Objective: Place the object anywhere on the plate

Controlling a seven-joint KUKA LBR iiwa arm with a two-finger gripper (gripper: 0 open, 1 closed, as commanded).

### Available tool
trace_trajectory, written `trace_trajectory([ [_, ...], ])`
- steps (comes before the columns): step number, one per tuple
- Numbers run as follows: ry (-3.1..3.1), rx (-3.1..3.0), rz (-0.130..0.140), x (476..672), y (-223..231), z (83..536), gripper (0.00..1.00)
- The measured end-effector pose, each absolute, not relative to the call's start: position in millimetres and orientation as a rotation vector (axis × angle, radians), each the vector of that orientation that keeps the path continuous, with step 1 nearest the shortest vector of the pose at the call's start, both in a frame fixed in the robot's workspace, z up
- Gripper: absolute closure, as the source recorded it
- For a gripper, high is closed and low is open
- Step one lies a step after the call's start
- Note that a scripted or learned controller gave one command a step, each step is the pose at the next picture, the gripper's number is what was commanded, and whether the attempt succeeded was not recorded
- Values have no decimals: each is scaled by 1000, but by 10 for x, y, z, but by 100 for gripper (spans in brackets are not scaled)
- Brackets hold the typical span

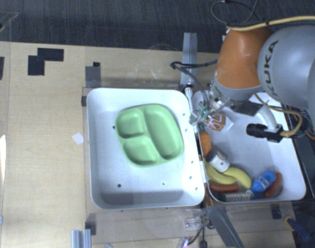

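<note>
A light green plate (148, 134) with three compartments lies in the left bin (106, 185), and nothing rests on it. My gripper (205, 115) hangs over the near-left corner of the right bin (289, 164), just past the wall between the bins. The big grey wrist with its orange band hides most of it from above. Below it in the right bin lie an orange carrot-like piece (204, 144), a yellow banana (231, 176), a white and yellow piece (219, 164), a blue bottle-like thing (264, 182) and a red-brown piece (225, 188). A small orange and white patterned thing (217, 121) shows right beside the gripper.
The raised wall between the two bins (197, 149) runs just left of the gripper. The objects crowd the front left of the right bin. A grey post (189, 45) stands behind the bins. Black marks (44, 60) lie on the wooden bench at the far left.
</note>
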State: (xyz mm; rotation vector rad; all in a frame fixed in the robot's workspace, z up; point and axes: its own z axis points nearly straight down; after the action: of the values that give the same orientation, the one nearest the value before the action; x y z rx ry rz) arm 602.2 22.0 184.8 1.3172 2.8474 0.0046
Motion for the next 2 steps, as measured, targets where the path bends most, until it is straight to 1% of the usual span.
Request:
trace_trajectory([
  [1,2860,1291,5,5813,712,1856,100],
  [2,2917,1147,5,6627,142,1862,100],
])
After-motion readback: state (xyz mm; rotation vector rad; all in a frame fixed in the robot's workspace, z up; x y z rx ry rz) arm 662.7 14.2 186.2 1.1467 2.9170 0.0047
